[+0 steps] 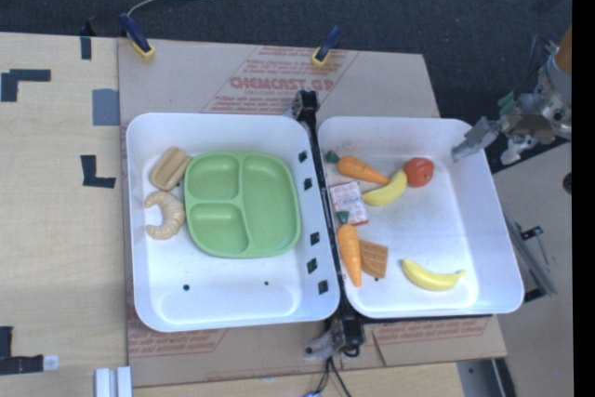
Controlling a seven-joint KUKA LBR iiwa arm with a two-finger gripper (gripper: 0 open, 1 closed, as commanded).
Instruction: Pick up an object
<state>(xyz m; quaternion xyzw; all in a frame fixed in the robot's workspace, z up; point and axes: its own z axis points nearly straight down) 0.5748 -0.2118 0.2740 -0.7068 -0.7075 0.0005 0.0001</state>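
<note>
The grey two-finger gripper (472,140) hovers at the right white bin's (483,228) upper right rim; its grip cannot be made out. Left of it lie two orange carrots (361,169) (349,254), two yellow bananas (387,191) (431,275), one red tomato (419,170). Much of the arm is cropped.

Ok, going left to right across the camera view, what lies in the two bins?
Croissant → bread roll → green divided plate → small red-and-white packet → tomato → yellow banana at the right bin's front. The carrots, cracker and second banana overlap in order, so I leave them out.
</note>
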